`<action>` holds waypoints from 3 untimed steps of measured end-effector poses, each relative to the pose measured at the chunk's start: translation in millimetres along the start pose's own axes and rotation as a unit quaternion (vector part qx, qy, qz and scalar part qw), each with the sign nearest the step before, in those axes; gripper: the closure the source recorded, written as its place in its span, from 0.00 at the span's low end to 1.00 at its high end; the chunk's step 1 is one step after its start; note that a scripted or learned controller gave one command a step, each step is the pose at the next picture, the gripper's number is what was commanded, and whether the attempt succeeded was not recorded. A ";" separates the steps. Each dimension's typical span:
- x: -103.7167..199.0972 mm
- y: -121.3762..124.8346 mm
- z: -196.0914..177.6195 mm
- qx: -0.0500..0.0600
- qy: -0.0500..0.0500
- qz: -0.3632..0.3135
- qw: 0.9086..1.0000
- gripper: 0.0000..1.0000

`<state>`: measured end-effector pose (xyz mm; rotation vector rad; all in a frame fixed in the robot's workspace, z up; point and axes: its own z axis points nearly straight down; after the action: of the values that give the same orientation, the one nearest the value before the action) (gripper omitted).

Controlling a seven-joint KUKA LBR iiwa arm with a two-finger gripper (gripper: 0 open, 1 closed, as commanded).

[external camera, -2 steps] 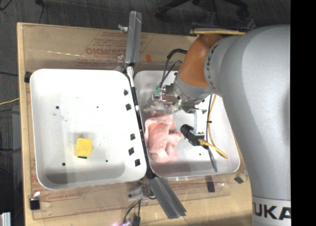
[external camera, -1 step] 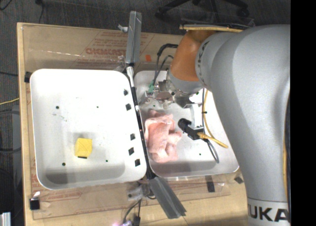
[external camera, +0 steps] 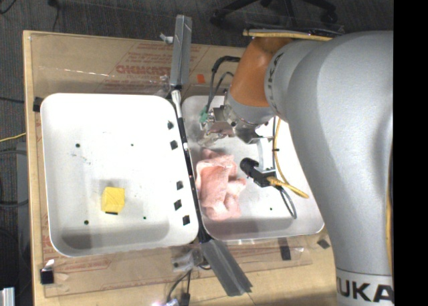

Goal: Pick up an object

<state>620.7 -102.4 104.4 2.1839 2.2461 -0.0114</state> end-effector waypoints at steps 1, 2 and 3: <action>16.7 36.7 -110.4 0.002 0.006 0.043 0.999 1.00; -7.9 35.8 -114.4 0.002 0.005 0.038 0.999 1.00; -25.1 35.3 -173.3 0.003 0.005 0.174 0.985 1.00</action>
<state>656.6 -124.6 278.0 2.5490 1.8387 -0.0035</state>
